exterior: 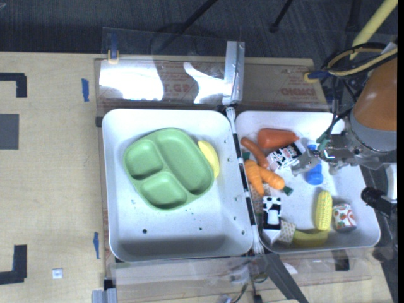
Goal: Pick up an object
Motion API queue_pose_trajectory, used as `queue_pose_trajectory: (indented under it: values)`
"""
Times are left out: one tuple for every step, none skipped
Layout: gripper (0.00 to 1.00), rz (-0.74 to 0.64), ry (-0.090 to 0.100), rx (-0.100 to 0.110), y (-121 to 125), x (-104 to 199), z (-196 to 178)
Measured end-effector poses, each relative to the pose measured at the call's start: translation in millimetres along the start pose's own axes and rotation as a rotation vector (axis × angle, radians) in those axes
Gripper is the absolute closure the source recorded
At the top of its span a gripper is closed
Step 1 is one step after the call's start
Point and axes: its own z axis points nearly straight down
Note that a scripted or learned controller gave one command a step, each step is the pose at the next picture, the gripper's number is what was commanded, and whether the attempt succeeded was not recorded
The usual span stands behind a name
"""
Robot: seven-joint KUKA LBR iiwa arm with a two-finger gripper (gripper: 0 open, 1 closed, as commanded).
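A pale wood table (50,188) with black corner marks stands on dark carpet; cardboard behind the bins (126,232) bears red print too small to read. The gripper (322,151) hangs over the right bin's toys by the blue piece (314,175), fingers' state unclear; the left bin holds a green tray (167,167).

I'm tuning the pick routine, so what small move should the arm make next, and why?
Probably lower the gripper straight toward the small blue object, which lies just below it in the right bin, apart from the corn cob.
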Motion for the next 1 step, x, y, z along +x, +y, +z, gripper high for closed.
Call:
queue_pose_trajectory:
  values:
    - [0.0,-0.109,-0.003,-0.005,22.9,-78.1,38.0]
